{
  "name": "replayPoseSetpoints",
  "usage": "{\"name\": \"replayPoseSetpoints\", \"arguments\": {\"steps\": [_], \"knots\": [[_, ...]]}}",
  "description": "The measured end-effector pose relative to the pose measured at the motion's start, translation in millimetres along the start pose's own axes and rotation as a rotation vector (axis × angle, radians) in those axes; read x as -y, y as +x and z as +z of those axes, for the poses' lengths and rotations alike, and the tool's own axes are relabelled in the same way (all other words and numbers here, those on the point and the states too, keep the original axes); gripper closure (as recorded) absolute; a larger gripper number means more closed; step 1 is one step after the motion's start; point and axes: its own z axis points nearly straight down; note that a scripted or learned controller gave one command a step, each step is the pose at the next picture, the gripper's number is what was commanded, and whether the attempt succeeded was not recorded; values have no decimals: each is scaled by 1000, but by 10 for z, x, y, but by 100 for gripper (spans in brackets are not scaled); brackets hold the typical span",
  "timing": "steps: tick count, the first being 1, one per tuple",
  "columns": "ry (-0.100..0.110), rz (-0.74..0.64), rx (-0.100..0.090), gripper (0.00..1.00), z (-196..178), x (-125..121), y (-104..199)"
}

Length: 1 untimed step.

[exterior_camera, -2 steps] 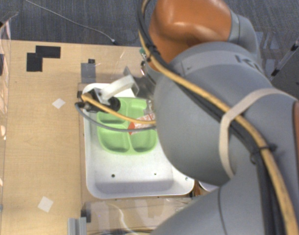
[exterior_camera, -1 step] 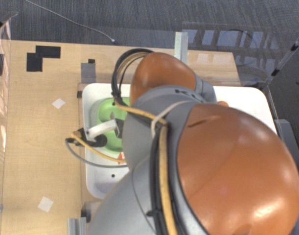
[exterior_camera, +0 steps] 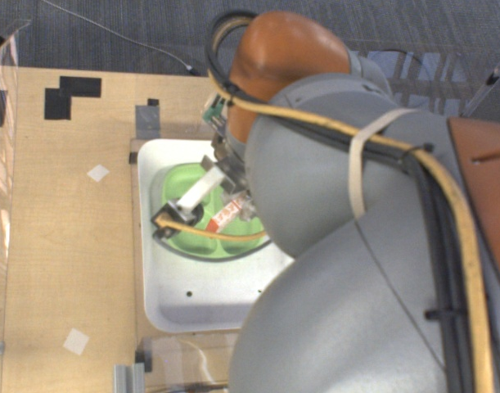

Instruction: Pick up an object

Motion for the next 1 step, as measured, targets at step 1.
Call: {"name": "replayPoseSetpoints", "arguments": {"steps": [1], "knots": [[2, 280, 10, 100, 1104, 220, -137]]}}
